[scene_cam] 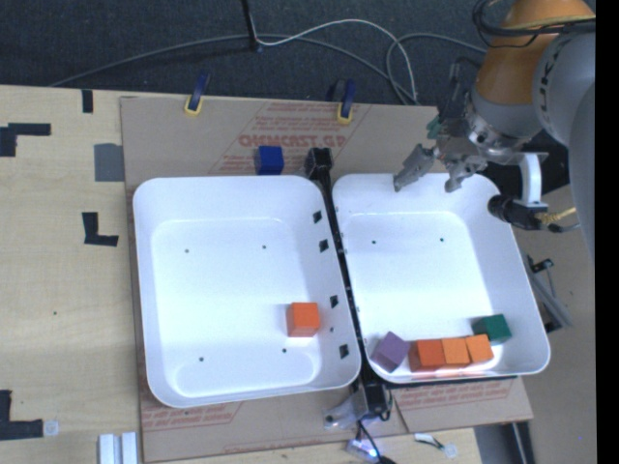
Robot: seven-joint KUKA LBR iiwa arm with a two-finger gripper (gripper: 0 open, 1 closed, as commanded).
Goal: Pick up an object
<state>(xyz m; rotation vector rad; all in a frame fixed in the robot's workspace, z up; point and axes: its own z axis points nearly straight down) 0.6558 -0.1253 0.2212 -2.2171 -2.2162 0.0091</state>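
While gripper (pixel 427 176) hangs over far edge of right bin (pixel 437 222), fingers spread apart, nothing between them.

Camera view: blocks sit well apart from gripper, along near wall of right bin. Purple block (pixel 390 351), orange blocks (pixel 451 353), green block (pixel 493 329) packed in row running left to right. Lone orange block (pixel 304 318) in left bin (pixel 184 211) has open room all round, easier pick. Blue block (pixel 270 159) lies outside on surface.

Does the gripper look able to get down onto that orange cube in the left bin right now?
Probably yes. The orange cube sits alone on open bin floor, nothing over it, though the gripper hangs over the right bin's far edge.
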